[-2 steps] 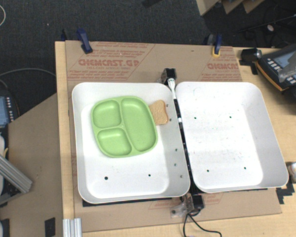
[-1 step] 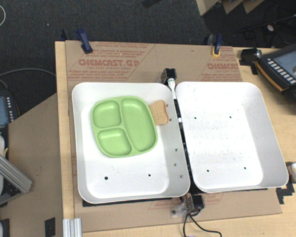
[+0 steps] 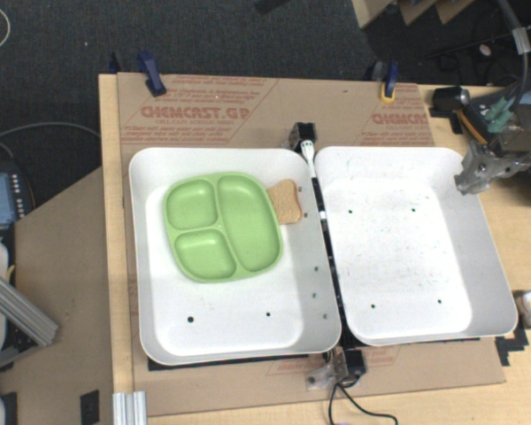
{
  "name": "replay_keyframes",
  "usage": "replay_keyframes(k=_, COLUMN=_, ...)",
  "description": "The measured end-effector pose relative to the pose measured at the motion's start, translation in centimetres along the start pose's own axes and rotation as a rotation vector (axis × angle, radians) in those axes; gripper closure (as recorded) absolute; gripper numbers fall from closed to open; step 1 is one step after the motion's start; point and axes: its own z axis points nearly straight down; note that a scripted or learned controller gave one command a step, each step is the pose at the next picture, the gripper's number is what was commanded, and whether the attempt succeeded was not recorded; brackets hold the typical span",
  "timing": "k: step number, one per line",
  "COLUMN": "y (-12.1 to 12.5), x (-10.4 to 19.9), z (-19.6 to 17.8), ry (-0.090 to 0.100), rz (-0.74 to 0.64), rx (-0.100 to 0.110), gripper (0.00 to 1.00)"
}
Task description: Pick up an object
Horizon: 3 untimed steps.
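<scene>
**Two white bins, end effector at the right edge**

Cardboard sheeting covers the bench (image 3: 203, 104), held at the far edge by a blue clamp (image 3: 150, 73). On it, the left bin (image 3: 221, 326) holds a green three-compartment plate (image 3: 223, 227), with a tan, biscuit-like piece (image 3: 286, 202) touching the plate's right rim, near the bin's far right corner. Beside it lies the right bin (image 3: 407, 264). At that bin's far right corner hangs the end effector (image 3: 474, 177), seemingly above the rim; whether its fingers are parted or closed cannot be told.
</scene>
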Motion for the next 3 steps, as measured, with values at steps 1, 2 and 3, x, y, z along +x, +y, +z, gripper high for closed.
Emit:
replay_keyframes(k=1, y=-0.1, x=-6.8, z=-8.2, ry=-0.006, rz=0.009, rx=-0.024, gripper=1.0)
replay_keyframes(k=2, y=0.0, x=-3.9, z=5.6, ry=0.002, rz=0.002, rx=0.002, gripper=1.0)
replay_keyframes(k=3, y=0.7, x=12.1, z=8.3, ry=0.003, rz=-0.015, rx=-0.006, gripper=1.0)
